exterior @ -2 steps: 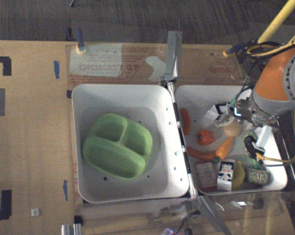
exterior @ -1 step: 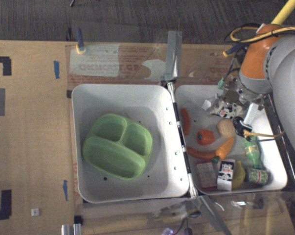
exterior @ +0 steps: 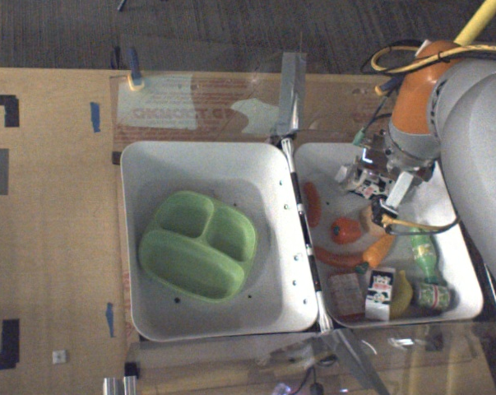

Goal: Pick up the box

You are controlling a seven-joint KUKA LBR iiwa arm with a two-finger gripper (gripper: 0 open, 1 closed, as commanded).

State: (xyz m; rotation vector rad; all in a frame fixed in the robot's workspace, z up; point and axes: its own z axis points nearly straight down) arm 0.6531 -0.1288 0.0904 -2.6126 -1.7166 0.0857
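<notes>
Claw: gripper [exterior: 377,189] hangs over the upper part of the right bin [exterior: 470,303], under the grey arm [exterior: 470,130] with its orange band; whether it is released or clenched I cannot tell, and nothing can be made out in its grasp.
Box: small carton [exterior: 380,294] with a white, printed face, lying at the right bin's near edge, well below the gripper and apart from it.
Beside the box: yellow banana [exterior: 402,293] touching its right side; a brownish packet [exterior: 345,290] just to its left.
Further right of the box: green bottle [exterior: 424,257] and a dark can [exterior: 435,296].
Above the box: red tomato [exterior: 345,230], an orange carrot-like piece [exterior: 354,257] and a red sausage shape [exterior: 312,204].
Left bin [exterior: 141,171]: holds a green divided plate [exterior: 198,245], well apart from the box.
</notes>
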